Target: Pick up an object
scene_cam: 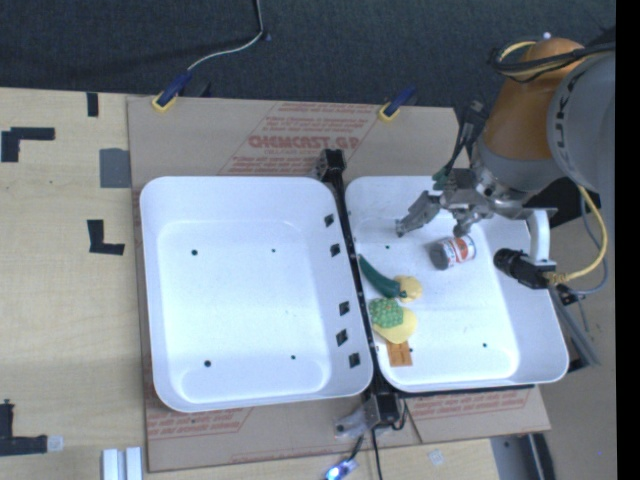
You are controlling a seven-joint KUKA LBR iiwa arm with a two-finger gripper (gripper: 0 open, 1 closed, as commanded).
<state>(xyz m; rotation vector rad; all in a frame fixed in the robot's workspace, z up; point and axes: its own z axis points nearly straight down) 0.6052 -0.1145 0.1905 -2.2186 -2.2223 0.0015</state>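
Observation:
My gripper [432,224] hangs over the upper middle of the right bin [520,353], its two fingers spread apart and open, with nothing between them. One fingertip [403,229] points left toward the bin's floor. A small grey can with a red and white label [453,252] lies on its side just below and right of the gripper, close to the other finger. Along the bin's left wall lie a green and yellow toy [386,279], a green knobbly piece on yellow [389,315] and a small orange block [400,354].
The left bin [170,268] sits beside the right one, with a black divider [343,268] between them. A black fitting with a yellow cable [525,266] hangs off the arm at the right bin's right edge. The bench is cardboard [290,143].

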